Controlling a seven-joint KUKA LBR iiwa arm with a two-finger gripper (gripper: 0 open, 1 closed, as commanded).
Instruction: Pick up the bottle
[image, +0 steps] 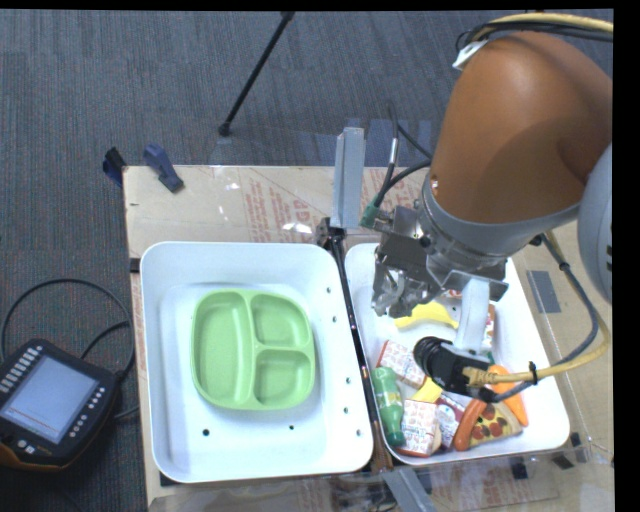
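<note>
Holding a green divided plate (254, 350), the left bin (160, 300) sits beside the right bin (556, 420). That one holds a green bottle (388, 405), a banana (428, 317) and a pizza slice (488, 424). Gripper (400, 296) hangs there, finger state unclear.

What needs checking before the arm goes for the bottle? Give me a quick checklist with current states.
1. Bottle located: ok. The green bottle lies at the left edge of the right bin.
2. Hand over bottle: not ok. The hand sits above the banana, further back.
3. Space around bottle: not ok. The snack packets crowd it.
4. Hand free of cargo: cannot tell.
5. Left bin: ok. The green tray lies apart from the bottle.
</note>
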